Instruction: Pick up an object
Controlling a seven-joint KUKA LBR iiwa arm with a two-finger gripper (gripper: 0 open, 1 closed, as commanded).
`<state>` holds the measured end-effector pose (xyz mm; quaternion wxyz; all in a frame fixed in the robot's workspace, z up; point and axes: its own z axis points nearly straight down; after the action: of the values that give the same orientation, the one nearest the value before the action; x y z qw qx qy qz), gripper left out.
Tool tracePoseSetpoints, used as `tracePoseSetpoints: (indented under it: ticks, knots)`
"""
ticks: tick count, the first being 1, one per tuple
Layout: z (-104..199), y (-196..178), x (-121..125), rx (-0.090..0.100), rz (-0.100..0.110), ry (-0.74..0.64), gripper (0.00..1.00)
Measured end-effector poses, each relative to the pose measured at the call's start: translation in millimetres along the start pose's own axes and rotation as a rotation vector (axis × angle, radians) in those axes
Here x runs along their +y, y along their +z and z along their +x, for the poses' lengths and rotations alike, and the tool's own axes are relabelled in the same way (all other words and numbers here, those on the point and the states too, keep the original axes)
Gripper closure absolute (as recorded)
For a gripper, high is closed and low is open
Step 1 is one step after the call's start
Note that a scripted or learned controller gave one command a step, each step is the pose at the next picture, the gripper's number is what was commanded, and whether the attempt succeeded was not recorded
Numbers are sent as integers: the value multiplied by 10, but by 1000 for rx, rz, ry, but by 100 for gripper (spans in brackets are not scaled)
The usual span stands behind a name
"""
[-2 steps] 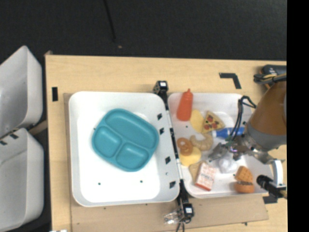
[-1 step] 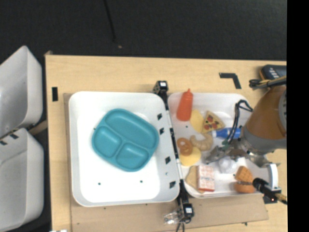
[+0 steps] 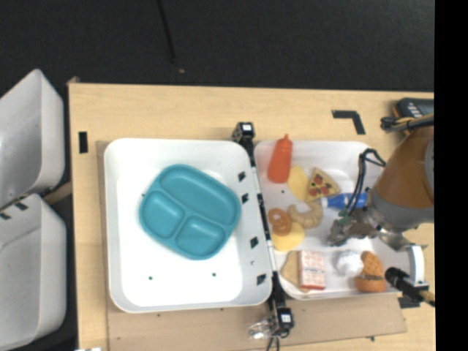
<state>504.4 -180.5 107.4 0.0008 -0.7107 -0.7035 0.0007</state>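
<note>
Objects for picking all lie in the right bin [image 3: 322, 151], so we start with what bears it: a pale wooden bench [image 3: 183, 108] on a dark floor [image 3: 219, 28], with white padded shapes [image 3: 25, 196] at the left edge.

We see two white bins side by side on the bench. In the left bin [image 3: 124, 269] rests a teal divided plate [image 3: 191, 210], lying flat and slightly turned, well apart from the bin's walls.

In the right bin we count a red bottle [image 3: 280, 159] near the top left corner, a yellow piece [image 3: 297, 183] just beside it, a pizza slice [image 3: 319, 185] to its right, a tan pretzel [image 3: 280, 220] above another yellow lump [image 3: 288, 239], a small carton [image 3: 312, 269] lying on a tan slab [image 3: 291, 269] at the lower edge, a white lump [image 3: 349, 262], and an orange waffle-like piece [image 3: 371, 271] near the lower right corner. A blue item [image 3: 338, 201] lies partly hidden by the arm.

We see the gripper [image 3: 344, 232] low over the right bin, between the pretzel and the white lump; whether it is wide or narrow we cannot tell.
</note>
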Motion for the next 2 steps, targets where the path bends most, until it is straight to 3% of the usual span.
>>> tracePoseSetpoints:
  ticks: [2]
  knots:
    - [94,-1108,93,-2,-6,-14,100]
